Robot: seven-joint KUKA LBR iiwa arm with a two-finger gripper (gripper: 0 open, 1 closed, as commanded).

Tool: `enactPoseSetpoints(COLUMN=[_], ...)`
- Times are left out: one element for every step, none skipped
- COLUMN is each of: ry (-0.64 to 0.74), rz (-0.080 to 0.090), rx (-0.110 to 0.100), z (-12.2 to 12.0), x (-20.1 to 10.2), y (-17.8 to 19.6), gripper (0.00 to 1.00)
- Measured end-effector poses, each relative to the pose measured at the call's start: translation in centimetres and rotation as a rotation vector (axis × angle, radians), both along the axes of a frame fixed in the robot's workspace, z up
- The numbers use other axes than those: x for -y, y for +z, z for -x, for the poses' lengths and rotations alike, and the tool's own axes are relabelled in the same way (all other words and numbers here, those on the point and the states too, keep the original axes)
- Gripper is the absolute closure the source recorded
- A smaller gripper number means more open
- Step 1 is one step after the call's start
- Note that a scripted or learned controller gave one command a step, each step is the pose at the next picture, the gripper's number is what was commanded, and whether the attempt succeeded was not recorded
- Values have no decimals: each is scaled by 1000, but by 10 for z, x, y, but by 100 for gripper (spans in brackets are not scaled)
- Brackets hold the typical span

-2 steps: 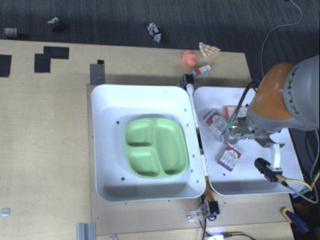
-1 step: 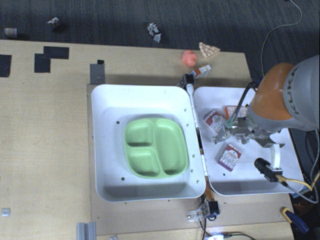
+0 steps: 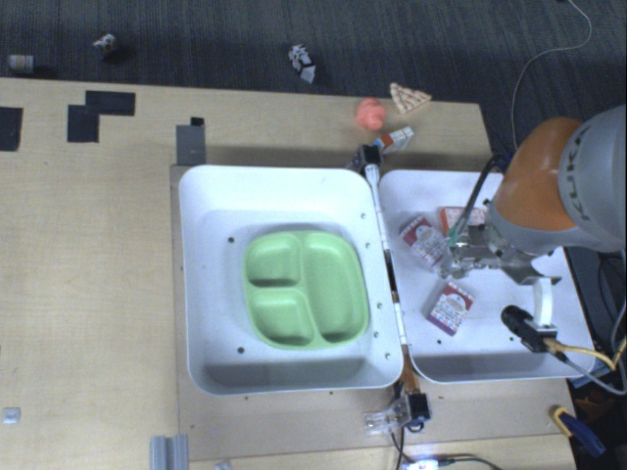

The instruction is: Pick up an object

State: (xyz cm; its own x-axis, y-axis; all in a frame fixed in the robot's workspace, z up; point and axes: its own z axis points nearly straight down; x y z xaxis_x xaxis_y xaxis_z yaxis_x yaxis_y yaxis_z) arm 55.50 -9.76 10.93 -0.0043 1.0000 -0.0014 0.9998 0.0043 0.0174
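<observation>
My gripper [image 3: 458,260] hangs low over the middle of the right bin [image 3: 421,355], with the grey arm and its orange band coming in from the right. Directly below it in the view lies a small red-and-white packet [image 3: 449,309]. A second red-and-white packet [image 3: 422,238] lies to the gripper's left, and a third piece [image 3: 453,217] peeks out just above it, partly hidden by the wrist. I see nothing between the fingers.
The left bin [image 3: 211,262] holds a green divided plate [image 3: 304,287]. On the bench behind the bins lie a pink ball [image 3: 370,114], a wedge-shaped toy [image 3: 409,97] and a small tube [image 3: 396,140]. A ridge [image 3: 385,262] separates the two bins.
</observation>
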Motion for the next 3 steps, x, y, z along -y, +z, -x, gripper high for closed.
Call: enactPoseSetpoints(ry=[0,-3,-2], rz=[0,0,1], rx=[0,-7,-2], z=[0,35,33], x=[0,-1,-1], y=[0,-22,-11], gripper=[0,0,100])
